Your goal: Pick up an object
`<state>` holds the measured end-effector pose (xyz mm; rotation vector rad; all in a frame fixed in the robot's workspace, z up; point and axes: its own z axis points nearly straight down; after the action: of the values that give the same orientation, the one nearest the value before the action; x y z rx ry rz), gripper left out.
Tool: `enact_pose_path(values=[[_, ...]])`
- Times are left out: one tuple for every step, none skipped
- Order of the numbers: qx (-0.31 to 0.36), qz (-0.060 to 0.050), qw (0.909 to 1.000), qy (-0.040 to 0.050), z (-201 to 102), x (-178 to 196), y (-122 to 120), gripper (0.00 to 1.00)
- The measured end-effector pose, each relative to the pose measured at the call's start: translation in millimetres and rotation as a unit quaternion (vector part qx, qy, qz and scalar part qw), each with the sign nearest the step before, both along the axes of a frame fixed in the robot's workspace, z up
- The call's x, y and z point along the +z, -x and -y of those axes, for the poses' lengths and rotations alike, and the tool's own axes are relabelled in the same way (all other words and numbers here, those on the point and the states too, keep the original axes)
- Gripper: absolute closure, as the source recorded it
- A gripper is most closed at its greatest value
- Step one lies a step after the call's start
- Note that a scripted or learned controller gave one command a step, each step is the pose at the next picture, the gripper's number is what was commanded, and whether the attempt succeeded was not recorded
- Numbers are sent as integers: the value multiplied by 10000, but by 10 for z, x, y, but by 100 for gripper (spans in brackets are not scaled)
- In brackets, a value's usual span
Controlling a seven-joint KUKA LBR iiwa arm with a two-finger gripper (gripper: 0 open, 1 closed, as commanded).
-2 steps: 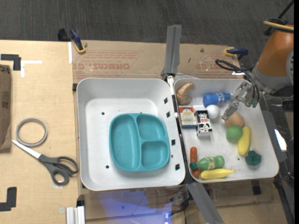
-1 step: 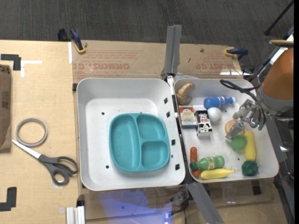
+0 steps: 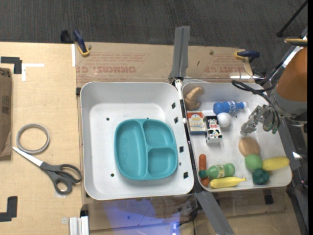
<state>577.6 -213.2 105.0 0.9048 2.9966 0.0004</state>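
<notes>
The metal two-finger gripper [image 3: 258, 121] hangs over the right white plastic bin [image 3: 234, 86], just above the tan egg-shaped object [image 3: 248, 146]. Finger state appears indeterminate; cannot tell.

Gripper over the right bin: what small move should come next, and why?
Probably a short drop straight down toward the tan egg-shaped object. The gripper hovers just above it in the right bin with nothing between its fingers, and that object lies fairly apart from the green ball and the white ball, so a descent there looks least likely to bump neighbours.
</notes>
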Motion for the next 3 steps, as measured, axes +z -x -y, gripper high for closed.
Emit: enact_pose_path(values=[[4,-27,10000,-5,87,1960,-419,100],[13,-30,10000,-6,30,-116,-380,100],[15,-30,10000,-5,30,-116,-380,0]])
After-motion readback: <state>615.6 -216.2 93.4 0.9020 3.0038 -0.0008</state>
